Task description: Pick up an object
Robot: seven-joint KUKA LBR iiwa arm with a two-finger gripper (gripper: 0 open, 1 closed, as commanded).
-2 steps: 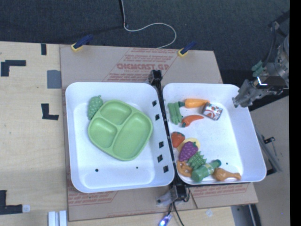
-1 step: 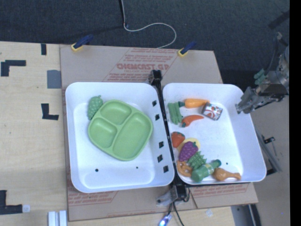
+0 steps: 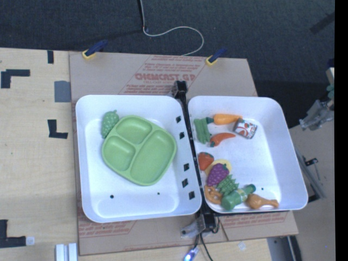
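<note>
In the left bin (image 3: 92, 200) a green plate (image 3: 140, 150) lies beside a small green toy (image 3: 110, 122), while the right bin (image 3: 274, 140) crowds carrots (image 3: 224, 119), a can (image 3: 245, 128) and grapes (image 3: 217, 174) so tightly that a grab could slip; the gripper's state I cannot tell.

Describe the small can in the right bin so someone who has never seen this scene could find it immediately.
Start at the right bin, the one crowded with toy food. Look to its upper area, where an orange carrot lies; the can sits just right of and below it. It is the only cylinder there, lying on its side, white and silver with red markings, while its neighbours are fruit and vegetable shapes.
</note>
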